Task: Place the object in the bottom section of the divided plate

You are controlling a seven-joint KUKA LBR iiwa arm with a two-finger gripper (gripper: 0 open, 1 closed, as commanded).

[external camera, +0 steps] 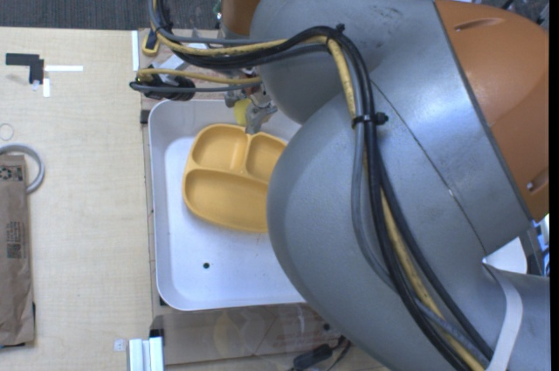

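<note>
Divided plate (229,177), yellow, sits in the white bin (175,273) toward its far half, tilted a bit, right part hidden under the arm (393,186). We see the end effector (253,112) just past the plate's far rim, something small and yellowish by it, too blurred to call; we cannot tell if it is spread or pinching anything. The object itself we can't pick out. We judge the step is carrying over to the plate's large near section, the one at lower left. To do it well we'd come straight down over that section's middle and clear the divider ridge. Open room: bare bin floor near and left of the plate. Bin's left wall is close, and cables (201,46) hang at the far edge.
</note>
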